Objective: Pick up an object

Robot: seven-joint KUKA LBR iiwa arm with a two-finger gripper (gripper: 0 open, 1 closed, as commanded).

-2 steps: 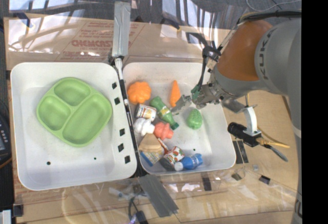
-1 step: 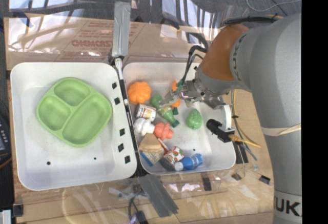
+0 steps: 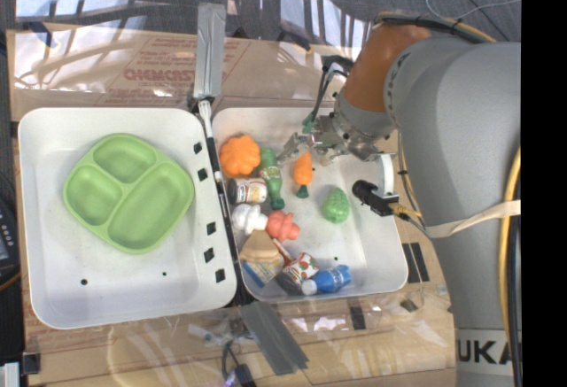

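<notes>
Although nothing is lifted yet, you are watching the toy carrot [image 3: 303, 170] lying on the floor of the right bin [image 3: 376, 243], its green stem pointing down, with the gripper [image 3: 310, 144] hanging just above its top end. I cannot tell how the hand is set, nor whether it is gripping anything. Beside the carrot the orange pumpkin [image 3: 239, 155] is sitting to the left and the green pepper [image 3: 336, 205] below right. The left bin [image 3: 44, 270] is holding a green divided plate [image 3: 128, 191]. The grasp and lift are remaining.
</notes>
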